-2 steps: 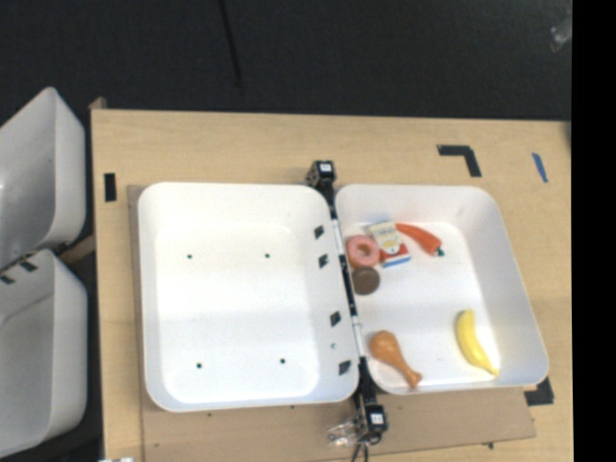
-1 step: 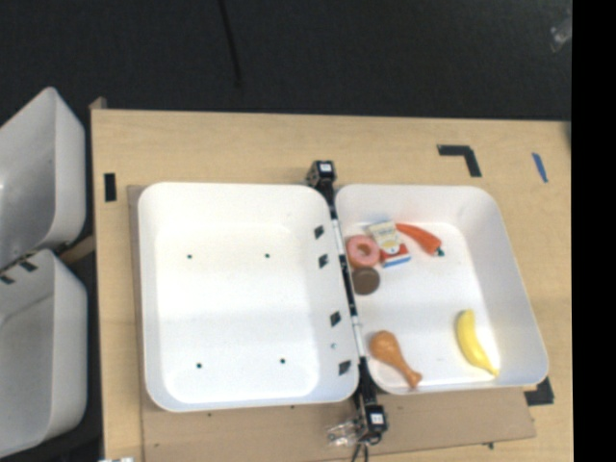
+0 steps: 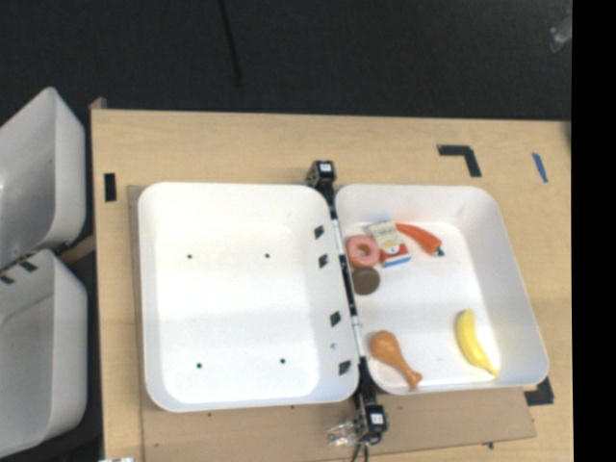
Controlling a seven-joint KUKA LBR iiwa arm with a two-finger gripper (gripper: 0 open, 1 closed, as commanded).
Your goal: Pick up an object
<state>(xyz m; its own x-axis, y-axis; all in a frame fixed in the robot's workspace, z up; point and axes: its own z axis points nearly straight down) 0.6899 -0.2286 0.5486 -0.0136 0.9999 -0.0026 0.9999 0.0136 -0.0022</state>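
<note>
**White bins on bench: six items, all in right bin**

Pale wood forms the bench [image 3: 289, 142] top, which carries two shallow white bins set side by side, their inner rims touching along a line of black clips.

Left bin [image 3: 231, 292]: bare white floor with four small dark dots.

Right bin [image 3: 510, 287]: all loose items lie here.
- Pink frosted doughnut [image 3: 362, 251], near the inner rim, toward the far edge.
- Brown round piece [image 3: 365, 280], just beside the doughnut on its near side, apparently touching it.
- Small carton [image 3: 386, 240] with yellow, white and red print, touching the doughnut's right side.
- Orange-red carrot-like piece [image 3: 420, 237], lying just right of the carton with its tip pointing toward the right rim.
- Brown chicken drumstick [image 3: 395, 354], at the near edge close to the inner rim, bone end pointing to the near right.
- Yellow banana [image 3: 475, 341], near the near right corner, well apart from the drumstick.

Bench markings: black angle mark [image 3: 460, 157] and short blue strip [image 3: 540, 167] at the far right corner.

Gripper: state cannot be told from this view.
</note>
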